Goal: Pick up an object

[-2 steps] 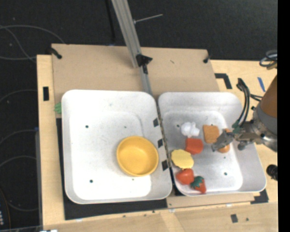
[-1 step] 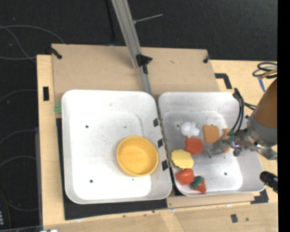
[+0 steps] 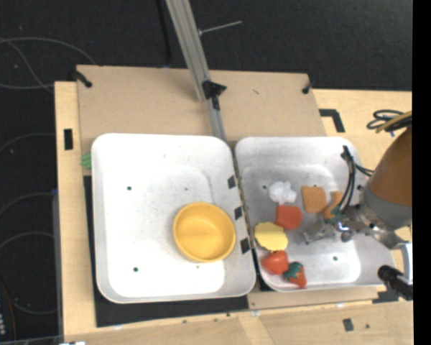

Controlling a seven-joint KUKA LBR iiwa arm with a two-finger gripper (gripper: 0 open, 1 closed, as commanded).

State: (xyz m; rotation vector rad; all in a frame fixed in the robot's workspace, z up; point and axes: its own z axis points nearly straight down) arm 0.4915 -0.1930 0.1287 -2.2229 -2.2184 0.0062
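Observation:
The right bin (image 3: 294, 153) holds several small objects: a white crumpled piece (image 3: 281, 191), an orange block (image 3: 314, 198), a red block (image 3: 288, 216), a yellow piece (image 3: 271, 236), and a red strawberry-like toy with a green tip (image 3: 284, 267). My gripper (image 3: 317, 231) reaches in from the right and hangs low over the bin floor, just right of the red block and below the orange block. Nothing shows between its fingers.
A yellow bowl (image 3: 204, 231) sits in the left bin (image 3: 136, 192), near its right wall. A metal pole (image 3: 194, 49) slants up from the bins' divider at the back. The arm's orange band (image 3: 395, 171) stands over the right bin's right edge.

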